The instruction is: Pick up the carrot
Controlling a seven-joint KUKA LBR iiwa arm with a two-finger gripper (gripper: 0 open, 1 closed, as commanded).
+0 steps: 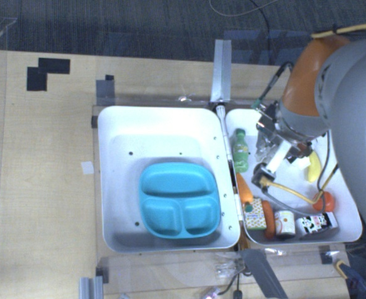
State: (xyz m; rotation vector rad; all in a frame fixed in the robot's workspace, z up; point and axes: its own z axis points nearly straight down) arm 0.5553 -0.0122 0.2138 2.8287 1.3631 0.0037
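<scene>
Currently | gripper: above right bin, just right of green bottle; opening cannot be told | carrot: just nearside of green bottle, against divider wall, apart from gripper | judgement: wall-side position likely limits approach clearance.

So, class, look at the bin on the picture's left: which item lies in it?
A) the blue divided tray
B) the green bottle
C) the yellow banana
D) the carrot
A: the blue divided tray lies in the picture-left bin, while the green bottle, the carrot and the yellow banana all lie in the other bin beside it.
</scene>
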